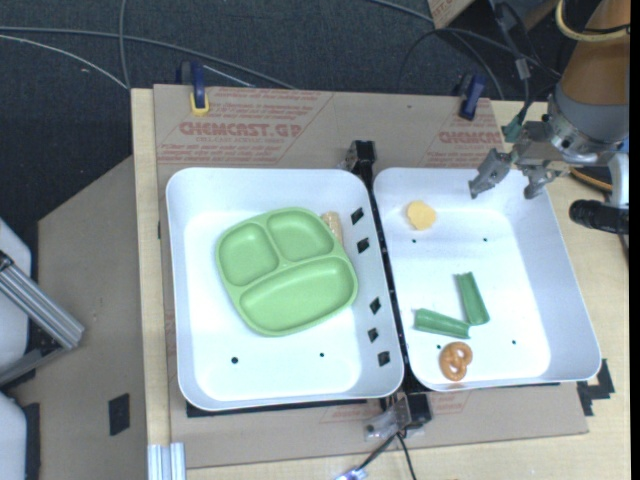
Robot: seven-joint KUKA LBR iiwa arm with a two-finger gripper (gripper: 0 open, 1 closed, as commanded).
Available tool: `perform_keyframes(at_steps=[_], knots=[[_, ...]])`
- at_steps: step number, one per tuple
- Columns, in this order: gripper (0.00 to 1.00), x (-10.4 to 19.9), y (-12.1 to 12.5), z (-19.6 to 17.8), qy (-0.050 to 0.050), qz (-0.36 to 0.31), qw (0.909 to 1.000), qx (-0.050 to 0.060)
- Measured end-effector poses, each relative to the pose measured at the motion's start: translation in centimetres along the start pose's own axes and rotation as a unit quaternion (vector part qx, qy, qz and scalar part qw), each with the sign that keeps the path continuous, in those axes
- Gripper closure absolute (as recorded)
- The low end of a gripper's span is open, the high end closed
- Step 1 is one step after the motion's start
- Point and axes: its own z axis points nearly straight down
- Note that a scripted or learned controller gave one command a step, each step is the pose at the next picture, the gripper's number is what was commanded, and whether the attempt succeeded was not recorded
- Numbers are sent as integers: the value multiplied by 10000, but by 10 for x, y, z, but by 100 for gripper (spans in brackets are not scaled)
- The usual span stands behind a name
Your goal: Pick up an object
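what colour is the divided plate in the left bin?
Light green. The divided plate shows plainly in the camera view, lying in the left bin.

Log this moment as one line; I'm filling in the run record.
stage: approach | gripper: open, holding nothing, above right bin's far edge | right bin: yellow piece, two green sticks, pretzel | left bin: green plate

Green plate (288,270), yellow piece (421,215), white bins (190,268)
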Motion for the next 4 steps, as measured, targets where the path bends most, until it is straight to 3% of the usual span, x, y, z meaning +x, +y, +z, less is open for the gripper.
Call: perform_keyframes(at_steps=[1,4], knots=[[0,1,2,-9,-11,-13,10000,-70],[0,-7,10,133,-10,-20,10000,-59]])
